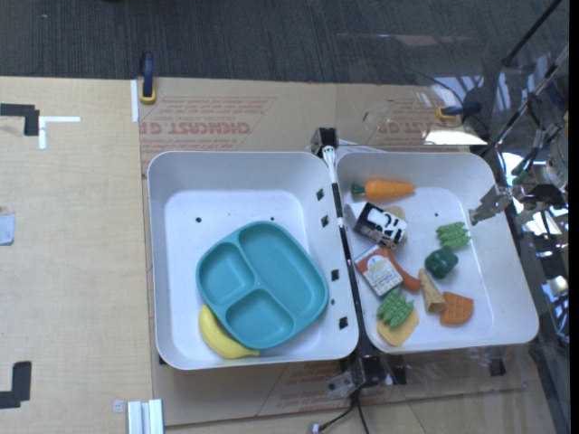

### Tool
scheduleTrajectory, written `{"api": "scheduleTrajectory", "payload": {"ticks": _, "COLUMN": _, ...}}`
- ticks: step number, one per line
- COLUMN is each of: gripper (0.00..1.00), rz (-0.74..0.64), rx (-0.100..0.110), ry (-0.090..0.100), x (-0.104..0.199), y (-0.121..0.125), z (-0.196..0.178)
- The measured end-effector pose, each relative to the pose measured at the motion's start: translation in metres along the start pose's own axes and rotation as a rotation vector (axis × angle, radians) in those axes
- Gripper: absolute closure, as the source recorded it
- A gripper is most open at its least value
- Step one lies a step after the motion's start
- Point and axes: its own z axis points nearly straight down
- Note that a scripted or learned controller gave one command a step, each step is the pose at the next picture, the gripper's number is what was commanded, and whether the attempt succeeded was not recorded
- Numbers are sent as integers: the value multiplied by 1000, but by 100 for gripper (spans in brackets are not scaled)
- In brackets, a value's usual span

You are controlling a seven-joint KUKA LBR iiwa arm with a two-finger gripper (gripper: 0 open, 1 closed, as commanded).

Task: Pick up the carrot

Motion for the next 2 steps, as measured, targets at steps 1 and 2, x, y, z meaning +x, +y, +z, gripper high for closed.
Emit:
{"api": "scheduleTrajectory", "payload": {"ticks": 1, "gripper": 0, "rz": 218, "rx": -10, "ry": 0, "x": 53, "y": 48, "z": 117}}
{"api": "scheduleTrajectory", "payload": {"ticks": 2, "gripper": 0, "rz": 162, "rx": 12, "ry": -16, "x": 110, "y": 96, "z": 119}}
